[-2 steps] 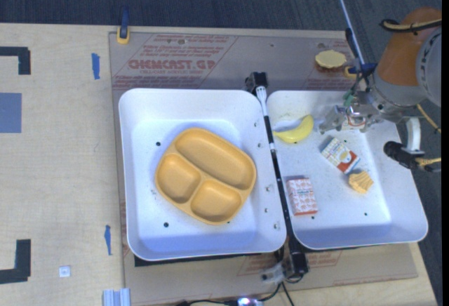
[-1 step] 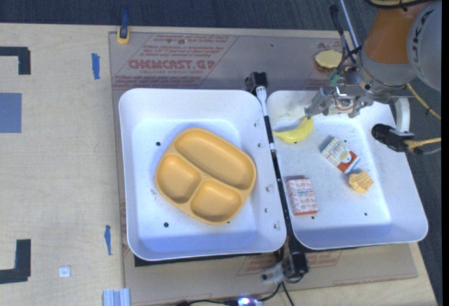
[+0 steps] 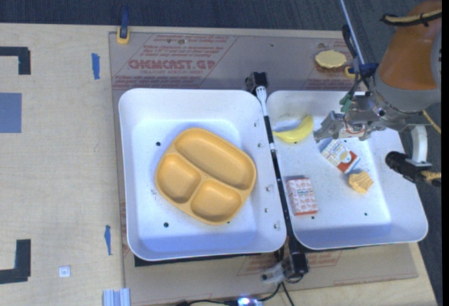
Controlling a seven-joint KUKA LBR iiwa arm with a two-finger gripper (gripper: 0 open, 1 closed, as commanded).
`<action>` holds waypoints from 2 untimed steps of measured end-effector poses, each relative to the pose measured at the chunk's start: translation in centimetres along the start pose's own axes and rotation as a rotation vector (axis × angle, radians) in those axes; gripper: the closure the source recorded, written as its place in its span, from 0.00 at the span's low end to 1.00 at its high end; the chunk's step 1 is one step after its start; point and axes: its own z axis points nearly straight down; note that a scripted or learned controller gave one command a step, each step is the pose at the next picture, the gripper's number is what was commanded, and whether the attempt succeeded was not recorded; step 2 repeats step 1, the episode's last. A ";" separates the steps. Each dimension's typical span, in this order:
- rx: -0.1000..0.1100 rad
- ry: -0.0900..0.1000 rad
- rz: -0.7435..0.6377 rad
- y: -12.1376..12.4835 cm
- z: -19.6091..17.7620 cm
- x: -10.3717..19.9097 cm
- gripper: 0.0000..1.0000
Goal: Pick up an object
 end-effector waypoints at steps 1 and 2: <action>0.000 0.001 -0.002 -4.1 -0.1 5.4 1.00; 0.000 0.001 -0.002 -4.1 -0.1 5.4 1.00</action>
